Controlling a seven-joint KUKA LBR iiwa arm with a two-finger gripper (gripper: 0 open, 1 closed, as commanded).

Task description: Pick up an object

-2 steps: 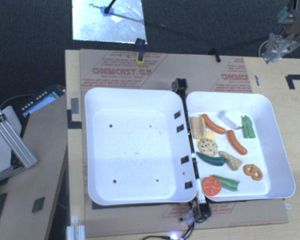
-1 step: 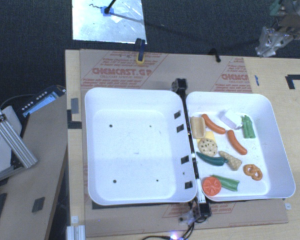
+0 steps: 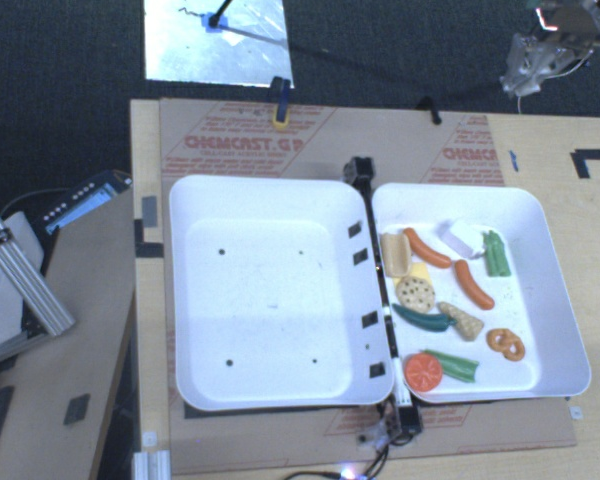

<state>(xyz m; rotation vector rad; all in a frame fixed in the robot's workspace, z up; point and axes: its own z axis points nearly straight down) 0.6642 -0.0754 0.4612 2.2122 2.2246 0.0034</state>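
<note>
We see gripper (image 3: 528, 76) far right, well above and beyond right bin (image 3: 555, 268); whether it is wide or narrow we cannot tell. Toy food lies untouched in right bin: tomato (image 3: 423, 371), pretzel (image 3: 506, 343), two sausages (image 3: 426, 248), cookie (image 3: 415, 292). We judge pick not yet begun; approach, descent, grasp all remain.

The shallow white left bin (image 3: 270, 298) offers open floor throughout. In the shallow white right bin (image 3: 555, 298), toy foods crowd the 9 o'clock half: the red plastic tomato (image 3: 423, 371) touches the long green bean pod (image 3: 452, 365). Open floor runs along the 3 o'clock wall and the 12 o'clock corner.
</note>
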